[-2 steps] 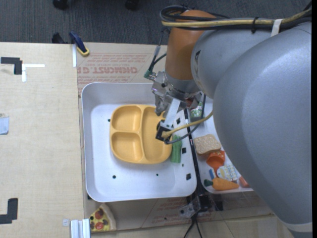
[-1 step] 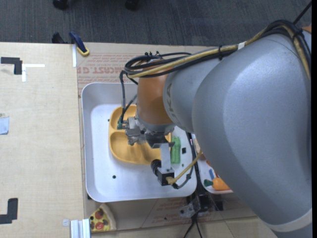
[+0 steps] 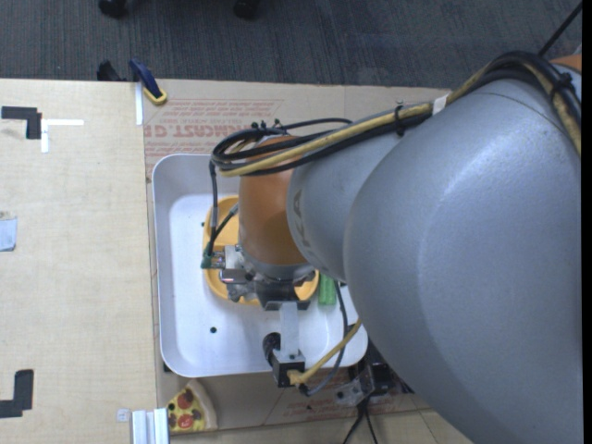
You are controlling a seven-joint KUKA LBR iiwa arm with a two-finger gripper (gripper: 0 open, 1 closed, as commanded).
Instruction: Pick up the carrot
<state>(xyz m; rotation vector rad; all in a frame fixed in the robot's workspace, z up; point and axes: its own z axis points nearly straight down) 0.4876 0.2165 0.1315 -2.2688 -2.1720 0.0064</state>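
The grey arm with its orange band [image 3: 268, 215] reaches down into the left white bin [image 3: 180, 248]. Its wrist and gripper [image 3: 264, 294] hang over the middle of the bin and cover what lies below. A yellow-orange object [image 3: 215, 280] peeks out at the left of the wrist, with another bit of orange at its right. I cannot tell whether this is the carrot. A small green object [image 3: 326, 290] lies just right of the wrist.
The big grey arm body [image 3: 462, 248] blocks the right half of the view, including the second bin. Cables [image 3: 305, 141] loop over the bin's far side. A toy pizza slice [image 3: 188, 409] lies on the bench in front of the bin. Cardboard [image 3: 213, 114] lies beyond.
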